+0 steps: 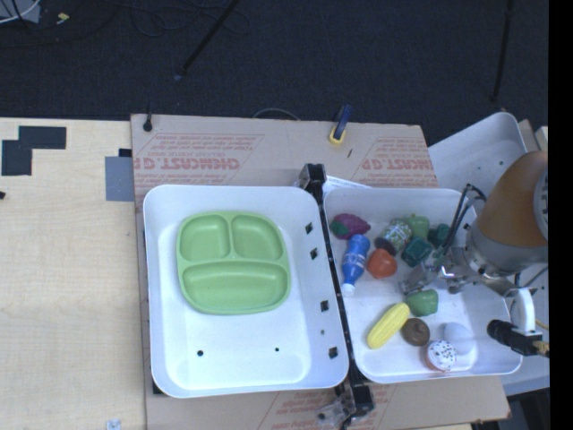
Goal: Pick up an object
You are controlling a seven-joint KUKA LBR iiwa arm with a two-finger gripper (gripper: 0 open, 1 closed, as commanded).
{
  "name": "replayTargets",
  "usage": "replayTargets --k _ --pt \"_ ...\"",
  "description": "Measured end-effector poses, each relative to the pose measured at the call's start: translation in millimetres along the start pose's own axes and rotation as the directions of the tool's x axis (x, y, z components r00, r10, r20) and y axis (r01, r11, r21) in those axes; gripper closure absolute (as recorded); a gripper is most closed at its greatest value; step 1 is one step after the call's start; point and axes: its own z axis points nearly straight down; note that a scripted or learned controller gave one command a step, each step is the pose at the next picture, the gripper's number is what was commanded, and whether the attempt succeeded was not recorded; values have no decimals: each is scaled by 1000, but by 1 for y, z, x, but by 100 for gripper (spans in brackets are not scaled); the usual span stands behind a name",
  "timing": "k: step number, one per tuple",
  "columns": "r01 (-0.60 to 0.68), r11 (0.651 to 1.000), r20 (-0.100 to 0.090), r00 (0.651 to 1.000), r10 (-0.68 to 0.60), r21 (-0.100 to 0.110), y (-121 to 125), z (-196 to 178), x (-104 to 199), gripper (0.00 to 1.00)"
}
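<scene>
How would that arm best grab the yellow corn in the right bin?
Grip the yellow corn across its narrow middle, coming straight down from above. It lies flat and slanted, long sides mostly free, though a brown ball sits close by its right side.

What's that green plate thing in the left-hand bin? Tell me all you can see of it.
The green tray is a pale lime, rounded-rectangle dish that looks like smooth plastic. Raised ridges split it into three compartments: two smaller ones along the far side and one long one along the near side. It lies flat and right side up on the floor of the left white bin, toward the bin's far half, with nothing in the compartments. It touches the bin floor alone.
</scene>
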Motion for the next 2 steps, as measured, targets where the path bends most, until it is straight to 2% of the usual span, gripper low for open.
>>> replayTargets --k 1,2 --pt "-3 1000 0 1000 3 -1 0 -12 -1 100" --pt "-1 1000 3 1000 1 -6 7 -69 -9 100"
